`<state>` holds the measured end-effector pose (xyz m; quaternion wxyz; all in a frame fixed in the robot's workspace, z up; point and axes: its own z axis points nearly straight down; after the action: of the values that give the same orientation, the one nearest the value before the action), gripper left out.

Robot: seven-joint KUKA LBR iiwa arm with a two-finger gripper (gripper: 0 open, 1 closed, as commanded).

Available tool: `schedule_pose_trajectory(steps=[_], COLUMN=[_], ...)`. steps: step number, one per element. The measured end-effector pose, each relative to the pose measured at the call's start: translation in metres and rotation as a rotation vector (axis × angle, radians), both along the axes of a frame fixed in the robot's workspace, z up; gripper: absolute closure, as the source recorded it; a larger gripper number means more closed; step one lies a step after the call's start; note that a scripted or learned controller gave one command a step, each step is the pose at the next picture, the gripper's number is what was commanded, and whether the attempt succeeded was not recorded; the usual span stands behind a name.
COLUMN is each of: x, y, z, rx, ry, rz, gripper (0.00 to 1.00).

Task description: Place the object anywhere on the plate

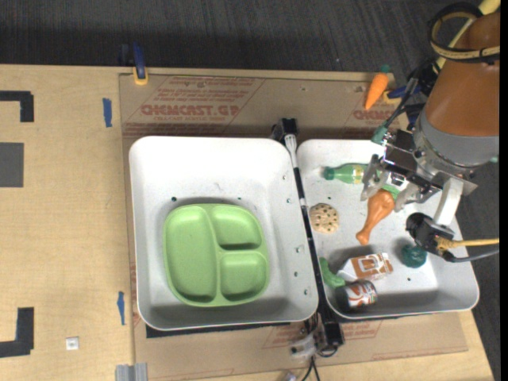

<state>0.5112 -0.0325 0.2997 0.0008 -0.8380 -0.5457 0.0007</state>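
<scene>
**Hand over the right bin, drumstick at its fingers**

Far to the hand's left, the green plate point(214, 252) with three compartments lies in the left bin point(159, 165), toward that bin's near side. Both white bins sit side by side on a sheet of brown cardboard on the tabletop point(55, 213).

Closer to the hand, still to its left, a round cookie point(323, 217) rests on the floor of the right bin point(464, 288). Below and left of the hand, near the bin's front wall, are a small green item point(331, 274), an orange-and-white packet point(371, 265) and a small can point(361, 294) lying close together.

Just left of the hand, a green bottle point(345, 173) lies on its side, its cap end pointing toward the hand.

The hand point(386, 182) hangs over the upper middle of the right bin, under the grey arm with its orange band. The orange drumstick point(376, 211) hangs slanted directly below it, thick end up at the fingers and thin end down toward the bin floor. Whether the fingers actually clamp it cannot be told from this angle.

Below and right of the hand sits a teal object point(413, 254). Above the hand, outside the bin, a toy carrot point(376, 90) lies on the cardboard.
</scene>
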Motion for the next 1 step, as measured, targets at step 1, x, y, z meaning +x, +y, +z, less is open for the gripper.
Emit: schedule_pose_trajectory(steps=[1], x=[-0.008], y=[0.0237], z=[-0.0216], rx=[0.0], ry=[0.001], rz=[-0.005], gripper=[1.0])
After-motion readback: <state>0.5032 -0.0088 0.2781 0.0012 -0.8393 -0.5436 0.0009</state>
